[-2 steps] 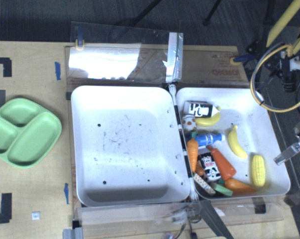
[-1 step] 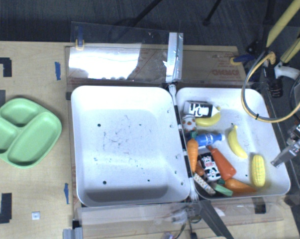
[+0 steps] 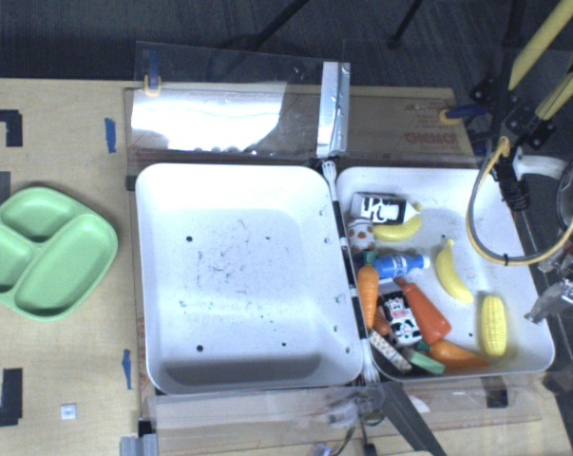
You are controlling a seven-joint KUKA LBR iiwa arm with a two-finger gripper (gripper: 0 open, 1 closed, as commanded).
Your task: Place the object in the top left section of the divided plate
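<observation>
The green divided plate (image 3: 47,252) lies on the bench at the far left, outside the bins, with nothing in its three sections. The right bin (image 3: 457,183) holds the toy food: two bananas (image 3: 452,272), a corn cob (image 3: 493,324), several carrots (image 3: 367,294), a blue bottle (image 3: 398,266) and a black-and-white packet (image 3: 381,207). My gripper (image 3: 555,299) is at the right edge of the view, just past the right bin's rim, beside the corn cob. I see nothing held in it.
The left bin (image 3: 162,198) sits between the plate and the right bin. A clear plastic sheet (image 3: 229,112) stands behind it. Yellow and black cables (image 3: 486,217) loop over the right bin's far right side.
</observation>
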